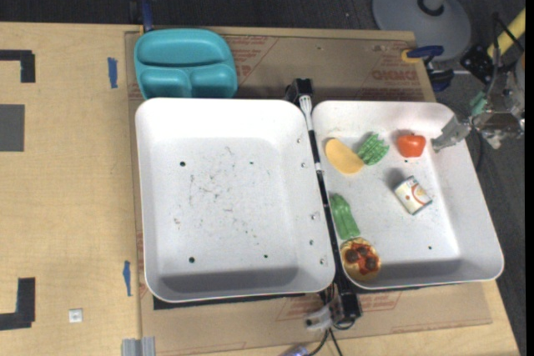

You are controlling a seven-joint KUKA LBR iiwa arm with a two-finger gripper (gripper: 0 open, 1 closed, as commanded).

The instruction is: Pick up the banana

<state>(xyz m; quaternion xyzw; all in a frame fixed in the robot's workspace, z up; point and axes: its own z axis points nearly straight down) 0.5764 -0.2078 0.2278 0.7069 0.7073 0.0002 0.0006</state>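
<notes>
Hovering at the right edge of the right bin [467,263], near its far right corner, the hand [455,133] is sitting well apart from the banana [343,156], and whether it is spread or pressed together cannot be told from this view. The banana is lying in the right bin near its far left corner, just beside the wall shared with the left bin [167,121], with a green leafy item [373,147] just to its right and a red tomato [410,145] further toward the hand. A green vegetable [344,216] is resting along the left wall nearer the front, a small white carton [413,196] is sitting toward the middle, and a round red-and-yellow item [360,257] is occupying the front left corner. Judging by this, the approach step is only beginning: the next move is calling for a traverse across the bin, over the tomato and the leafy item, then a descent onto the banana without nudging its close green neighbour or the bin wall.
</notes>
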